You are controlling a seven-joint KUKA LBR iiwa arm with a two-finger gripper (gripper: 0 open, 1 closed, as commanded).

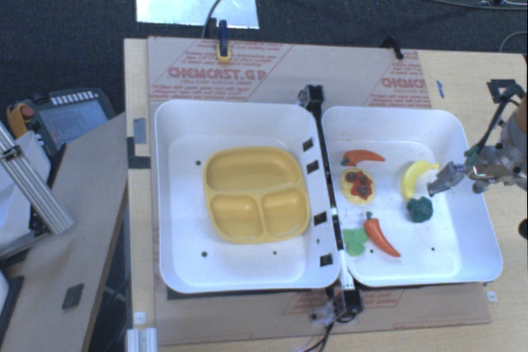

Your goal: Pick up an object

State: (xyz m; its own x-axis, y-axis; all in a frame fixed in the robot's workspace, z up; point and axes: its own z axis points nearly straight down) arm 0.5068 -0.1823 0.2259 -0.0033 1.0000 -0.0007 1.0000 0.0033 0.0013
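Gripper (445,178) state unclear, over right bin (474,146); banana (417,176) just left, green toy (420,209) below-left.

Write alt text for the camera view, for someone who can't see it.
The end effector reaches in from the right above the right bin, beside a banana and a dark green toy. That bin also holds two carrots and a small pizza. The left bin holds a yellow divided tray.
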